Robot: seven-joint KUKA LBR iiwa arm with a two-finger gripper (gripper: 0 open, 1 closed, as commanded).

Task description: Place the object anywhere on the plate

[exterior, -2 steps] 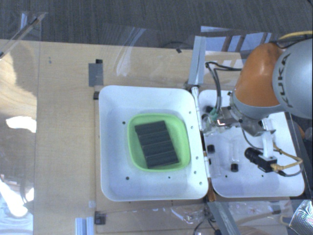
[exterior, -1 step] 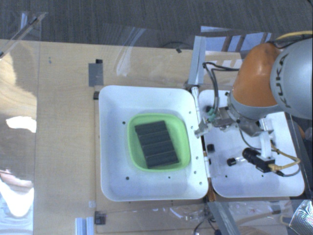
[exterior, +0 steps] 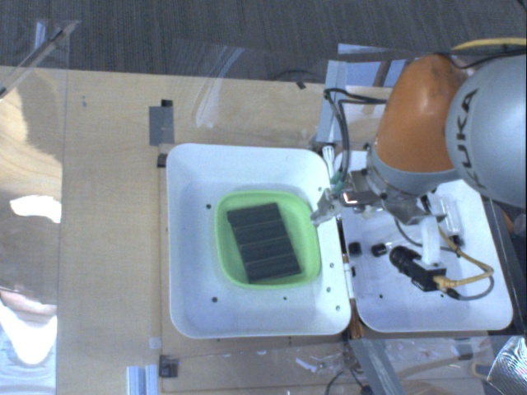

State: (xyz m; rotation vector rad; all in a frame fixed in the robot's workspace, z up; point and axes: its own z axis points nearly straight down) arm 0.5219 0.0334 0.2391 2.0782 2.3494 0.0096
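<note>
Camera view, taken from above the bench (exterior: 99, 220) at a slant. A green plate (exterior: 222, 239), square with rounded corners and a raised rim, is seated in the left white bin (exterior: 189, 245), nearer that bin's right wall than its left. The object (exterior: 263, 242), a dark grey rectangular slab crossed by ridges into several bands, is laid flat on the floor of the plate. It is turned slightly, so that its long axis runs from the plate's upper left toward its lower right. Green floor is shown on all sides of the slab, widest along the plate's left edge.

The gripper (exterior: 323, 208) is seen just beside the plate's right rim, near its upper right corner, and is held apart from the object. Its pale tip is overlapped with the rim's outer edge in this view, and contact cannot be judged. Whether the gripper is spread or closed cannot be told, since little of it is exposed below the wrist.

The grey arm (exterior: 486, 130) with its orange band (exterior: 416, 122) is positioned to the right of the plate, above the right white bin (exterior: 478, 303), which is set directly beside the plate's bin. A small dark grey block (exterior: 162, 123) is fixed to the bench up and to the left of the plate.
</note>
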